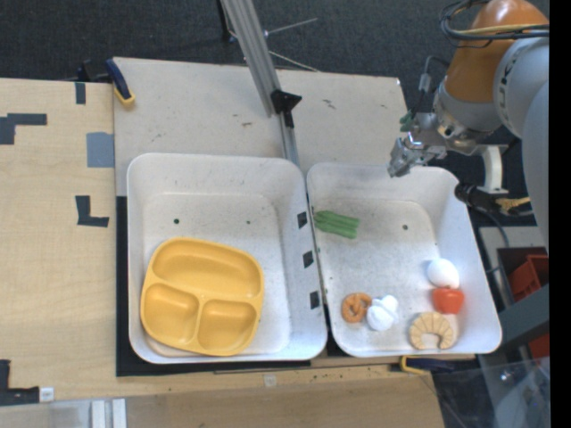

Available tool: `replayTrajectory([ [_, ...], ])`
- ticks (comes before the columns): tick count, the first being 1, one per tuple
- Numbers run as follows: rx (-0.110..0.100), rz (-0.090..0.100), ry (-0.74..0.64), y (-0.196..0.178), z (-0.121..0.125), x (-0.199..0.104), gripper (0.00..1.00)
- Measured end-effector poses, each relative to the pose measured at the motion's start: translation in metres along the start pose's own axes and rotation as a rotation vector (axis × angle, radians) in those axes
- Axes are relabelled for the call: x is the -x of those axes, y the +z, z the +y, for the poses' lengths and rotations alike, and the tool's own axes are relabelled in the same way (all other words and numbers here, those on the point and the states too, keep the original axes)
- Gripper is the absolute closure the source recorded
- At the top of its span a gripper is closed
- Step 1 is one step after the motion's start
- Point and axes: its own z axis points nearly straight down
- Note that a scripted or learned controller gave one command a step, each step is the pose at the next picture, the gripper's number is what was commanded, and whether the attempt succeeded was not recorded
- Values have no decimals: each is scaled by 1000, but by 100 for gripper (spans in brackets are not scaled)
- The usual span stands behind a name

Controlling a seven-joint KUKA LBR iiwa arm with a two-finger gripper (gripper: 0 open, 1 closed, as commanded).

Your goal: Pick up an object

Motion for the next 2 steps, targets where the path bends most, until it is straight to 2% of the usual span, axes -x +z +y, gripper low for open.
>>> replayTrajectory([
  [1, 2, -1, 0, -62, 8, -3, 100],
  [2, -6, 2, -3, -55, -7, -64, 100],
])
